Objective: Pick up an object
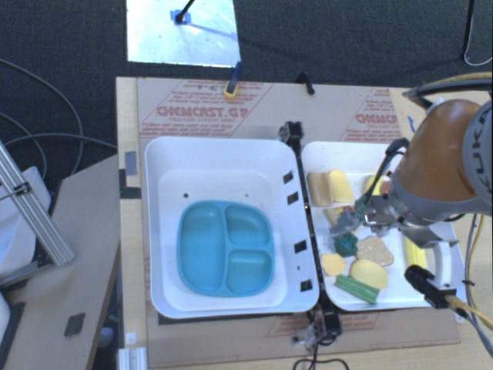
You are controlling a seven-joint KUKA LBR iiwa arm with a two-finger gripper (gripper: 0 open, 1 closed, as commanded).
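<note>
Camera count: one, fixed.
Position: above the worktop (200, 102), well back from it.
Facing: downward at a slant, far edge of worktop toward top of frame.
Distance: far enough to take in both white bins whole, plus dark floor beyond.
Left of frame: left bin (166, 230), carrying a blue divided tray (226, 248).
Right of frame: right bin (323, 154), partly covered by the arm (447, 160) entering from the right edge.
Top of frame: pale square sheet (182, 20) lying on the floor.
Shared coverage: not applicable, single view.
</note>
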